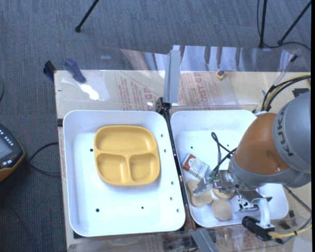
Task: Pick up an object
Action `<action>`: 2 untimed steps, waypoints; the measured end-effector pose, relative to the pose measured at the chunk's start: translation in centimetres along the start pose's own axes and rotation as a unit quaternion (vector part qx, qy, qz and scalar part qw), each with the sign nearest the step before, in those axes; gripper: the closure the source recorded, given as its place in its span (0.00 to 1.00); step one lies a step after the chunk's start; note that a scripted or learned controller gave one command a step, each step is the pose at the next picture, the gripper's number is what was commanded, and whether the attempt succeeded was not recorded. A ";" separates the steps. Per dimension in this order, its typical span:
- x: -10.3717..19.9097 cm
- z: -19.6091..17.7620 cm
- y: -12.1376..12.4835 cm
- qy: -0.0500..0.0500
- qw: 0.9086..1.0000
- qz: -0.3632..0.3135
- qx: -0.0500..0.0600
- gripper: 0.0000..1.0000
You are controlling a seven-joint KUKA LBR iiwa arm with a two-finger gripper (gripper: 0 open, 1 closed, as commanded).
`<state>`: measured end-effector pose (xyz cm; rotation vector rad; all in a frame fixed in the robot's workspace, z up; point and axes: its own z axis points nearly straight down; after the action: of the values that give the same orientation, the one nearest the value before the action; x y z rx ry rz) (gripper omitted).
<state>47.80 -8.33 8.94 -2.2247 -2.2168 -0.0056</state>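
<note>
The arm (273,151) is low over the right bin (210,121), its gripper (206,185) down among the tan cookies (202,197) at six o'clock, the carton (194,165) just beside. I'd call this the reach. Next: settle on one cookie.

Grey arm (299,135) – black KUKA lettering, rounded orange band (260,148), black cables along wrist.

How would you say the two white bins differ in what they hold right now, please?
The left bin holds a yellow divided plate; the right bin holds a small carton and tan round pieces. The gripper reaches into the right bin, not the left bin. Both are shallow and white.
</note>
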 end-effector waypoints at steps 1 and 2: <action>-0.2 -0.6 0.0 0.001 1.000 0.004 0.003 1.00; 0.0 -0.1 8.2 -0.002 1.000 -0.001 -0.004 1.00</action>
<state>56.03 -8.41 9.07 -2.2285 -2.2265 -0.0101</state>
